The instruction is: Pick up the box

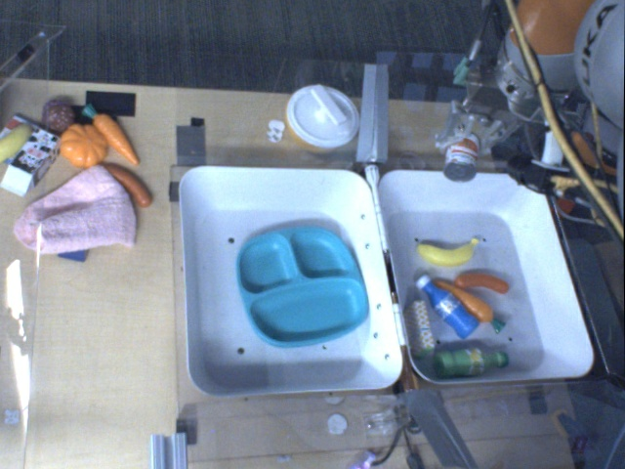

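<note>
The end effector hangs at the upper right of the frame, over the top rim of the right bin, and the view is too cluttered there to tell whether it is spread or pressed together. The likeliest box is the narrow speckled thing lying lengthwise against the left wall of that bin, toward its lower left corner, though it is small and hard to make out. A blue bottle lies just beside it on the right, a green bottle lies just below, and a carrot, a sausage and a banana sit further up and right. The step in hand looks like the approach, with nothing grasped yet. To do it well, the arm should travel down-frame and slightly left until it is straight above the box, then turn the wrist so the closing line runs across the box's narrow side. The wall leaves little room on one side and the blue bottle crowds the other, so a centred, vertical descent matters. Close only once fully down, then lift straight up.
</note>
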Robot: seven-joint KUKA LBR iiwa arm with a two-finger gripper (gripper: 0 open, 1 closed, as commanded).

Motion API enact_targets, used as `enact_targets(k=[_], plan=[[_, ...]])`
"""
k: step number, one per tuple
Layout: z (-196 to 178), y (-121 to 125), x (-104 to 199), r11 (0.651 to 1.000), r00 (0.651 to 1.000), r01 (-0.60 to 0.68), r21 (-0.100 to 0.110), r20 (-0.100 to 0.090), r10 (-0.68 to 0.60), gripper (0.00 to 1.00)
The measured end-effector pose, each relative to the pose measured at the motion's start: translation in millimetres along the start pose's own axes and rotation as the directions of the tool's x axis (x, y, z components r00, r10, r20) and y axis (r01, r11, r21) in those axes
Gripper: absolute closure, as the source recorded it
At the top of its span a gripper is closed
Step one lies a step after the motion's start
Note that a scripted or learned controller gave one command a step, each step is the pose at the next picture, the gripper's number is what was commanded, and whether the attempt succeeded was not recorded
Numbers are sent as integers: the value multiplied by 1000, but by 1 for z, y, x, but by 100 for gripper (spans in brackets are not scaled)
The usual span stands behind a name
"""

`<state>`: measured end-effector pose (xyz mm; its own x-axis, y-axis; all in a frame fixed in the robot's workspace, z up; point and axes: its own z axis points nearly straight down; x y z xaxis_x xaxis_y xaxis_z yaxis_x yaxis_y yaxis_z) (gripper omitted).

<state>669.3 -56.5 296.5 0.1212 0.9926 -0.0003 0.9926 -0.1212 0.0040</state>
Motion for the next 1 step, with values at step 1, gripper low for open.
enact_targets(k=[1], plan=[[15, -46, 6, 943, 943, -334, 4, 1, 334, 100]])
